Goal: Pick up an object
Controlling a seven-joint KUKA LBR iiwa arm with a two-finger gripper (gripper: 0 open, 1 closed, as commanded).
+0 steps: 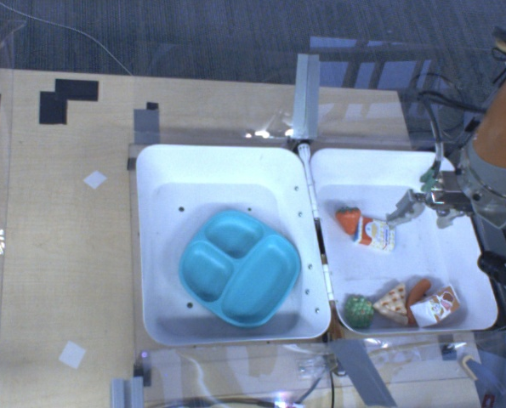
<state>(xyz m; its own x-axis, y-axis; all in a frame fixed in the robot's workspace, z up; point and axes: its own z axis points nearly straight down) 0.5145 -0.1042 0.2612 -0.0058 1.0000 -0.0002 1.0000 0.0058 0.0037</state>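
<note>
The right bin (457,253) holds several toy foods. An orange piece (347,220) lies against a small white carton (377,234) near the bin's middle. Along the front wall sit a green broccoli (360,311), a pizza slice (393,303), a red-brown sausage (417,291) and a small orange-and-white carton (438,306). My gripper (424,211) hovers over the right half of this bin, just right of the white carton. It is open, with nothing between its fingers. Its left finger (405,208) slants down toward the carton's upper right corner.
The left bin (163,228) carries a blue divided plate (239,267). A raised rim (315,228) separates the two bins. The arm's orange band (501,126) and cables hang over the right bin's far right corner. A metal post (306,96) stands behind the bins.
</note>
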